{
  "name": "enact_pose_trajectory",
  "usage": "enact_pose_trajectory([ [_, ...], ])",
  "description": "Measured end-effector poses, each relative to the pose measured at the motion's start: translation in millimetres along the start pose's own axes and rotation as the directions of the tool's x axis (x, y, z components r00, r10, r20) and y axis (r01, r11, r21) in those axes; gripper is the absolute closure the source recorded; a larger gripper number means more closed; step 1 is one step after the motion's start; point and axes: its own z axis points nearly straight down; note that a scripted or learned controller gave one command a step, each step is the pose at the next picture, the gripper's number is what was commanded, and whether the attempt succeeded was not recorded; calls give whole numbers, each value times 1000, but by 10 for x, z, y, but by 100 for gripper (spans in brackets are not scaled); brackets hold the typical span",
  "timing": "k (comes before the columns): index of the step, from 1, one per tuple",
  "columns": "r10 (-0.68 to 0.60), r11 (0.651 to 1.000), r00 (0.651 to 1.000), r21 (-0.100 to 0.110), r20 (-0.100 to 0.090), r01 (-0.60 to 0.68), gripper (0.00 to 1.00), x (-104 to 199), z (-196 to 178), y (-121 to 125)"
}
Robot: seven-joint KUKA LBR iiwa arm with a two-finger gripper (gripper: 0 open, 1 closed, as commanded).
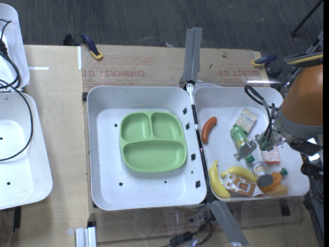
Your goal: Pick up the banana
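The yellow banana (216, 181) lies in the front left corner of the right bin (224, 93), curving along the bin's left wall. A brown printed card (240, 185) lies against its right side, with a second yellow curved piece (241, 172) just above the card. My gripper (245, 149) hangs low over the middle of the right bin, next to a green bottle (238, 137). It is up and to the right of the banana and apart from it. The arm's orange band (307, 96) is at the right edge.
A red sausage (207, 129) lies near the right bin's left wall. A checkered packet (245, 120), a small carton (271, 155), a round tin (264, 180) and an orange item (277, 179) crowd the right side. The left bin (103, 153) holds a green divided plate (152, 141).
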Motion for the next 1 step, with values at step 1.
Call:
enact_pose_trajectory([
  [1,-88,996,996,-12,7,88,0,-200,612,-323],
])
